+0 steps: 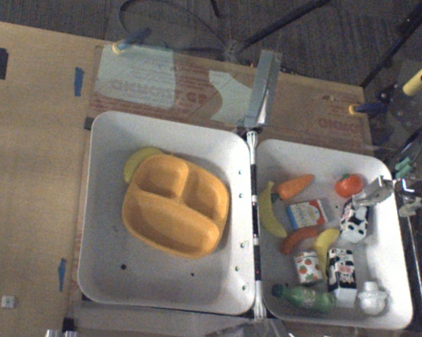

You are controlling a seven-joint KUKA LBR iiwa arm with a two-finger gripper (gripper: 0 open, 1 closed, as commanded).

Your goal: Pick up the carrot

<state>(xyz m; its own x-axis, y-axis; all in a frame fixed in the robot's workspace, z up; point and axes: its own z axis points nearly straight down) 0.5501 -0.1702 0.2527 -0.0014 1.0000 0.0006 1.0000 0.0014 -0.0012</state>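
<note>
Gripper [374,193] hangs over the right bin [405,274] near its one o'clock corner, low among the toys; whether its fingers are spread or pressed together cannot be told at this size, and nothing shows between them. From there the carrot [295,186] lies well apart at nine o'clock, tilted, its thick end up and to the right, free on the bin floor. That open placement probably suits a grasp across its narrow body. Just below it at five o'clock sits a small carton [307,214], and at seven o'clock the banana [271,211] curves along the bin's left wall. An orange-red ball [349,185] rests between carrot and gripper. The left bin [101,210] carries an orange divided plate [177,204].
</note>
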